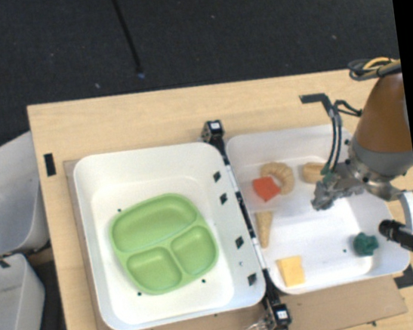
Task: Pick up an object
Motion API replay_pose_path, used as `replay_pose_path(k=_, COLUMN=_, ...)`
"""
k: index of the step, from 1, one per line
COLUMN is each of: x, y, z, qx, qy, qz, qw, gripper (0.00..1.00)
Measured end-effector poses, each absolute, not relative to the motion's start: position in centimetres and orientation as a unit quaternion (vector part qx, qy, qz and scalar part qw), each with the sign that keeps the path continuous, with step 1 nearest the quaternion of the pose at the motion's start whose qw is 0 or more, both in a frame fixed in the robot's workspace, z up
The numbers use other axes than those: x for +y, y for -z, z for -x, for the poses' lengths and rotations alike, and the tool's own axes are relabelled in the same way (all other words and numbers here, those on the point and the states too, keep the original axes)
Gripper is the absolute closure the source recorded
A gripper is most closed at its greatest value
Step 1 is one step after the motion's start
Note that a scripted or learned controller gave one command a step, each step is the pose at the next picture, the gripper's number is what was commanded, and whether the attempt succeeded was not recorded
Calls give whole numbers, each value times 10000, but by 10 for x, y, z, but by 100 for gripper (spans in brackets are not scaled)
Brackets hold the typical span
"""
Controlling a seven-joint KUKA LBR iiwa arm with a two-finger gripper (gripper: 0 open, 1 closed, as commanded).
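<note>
Reaching in from the right edge of the view, the grey arm point(384, 128) with its orange band hangs over the right bin point(314, 279), and its gripper point(325, 195) sits low above the bin floor near the middle of that bin. Whether anything is between the jaws cannot be told from this slanted overhead view, since the tip is small and dark against the white floor. Several loose objects lie in the right bin: a red block point(266, 188) just left of a tan ring-shaped piece point(280, 176), the two touching or nearly so, toward the bin's far left part. A small tan lump point(313, 172) rests just beside the gripper on its upper left. A pale cone-shaped piece point(265, 227) lies near the bin's left wall, below the red block, and a yellow square block point(291, 270) sits near the front wall. A dark green object point(365, 244) lies toward the front right corner, well apart from the gripper. In the left bin point(95, 237) a light green divided plate point(164, 242) with three compartments lies flat near the middle. Both bins rest side by side on a wooden bench point(50, 136).
</note>
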State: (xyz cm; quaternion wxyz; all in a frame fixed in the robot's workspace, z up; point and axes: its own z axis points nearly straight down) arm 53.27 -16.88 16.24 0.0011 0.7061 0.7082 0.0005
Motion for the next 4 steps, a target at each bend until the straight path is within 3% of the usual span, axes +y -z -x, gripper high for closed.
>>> replay_pose_path(k=1, x=-172, y=-207, z=-542, qx=7082, qy=-2, qz=-7060, qw=15, gripper=100)
replay_pose_path(k=2, x=-174, y=-263, z=-535, qx=7084, qy=-3, qz=-7058, qw=18, gripper=100)
replay_pose_path(k=4, x=-75, y=-268, z=-528, qx=7097, qy=8, qz=-7045, qw=-14, gripper=100)
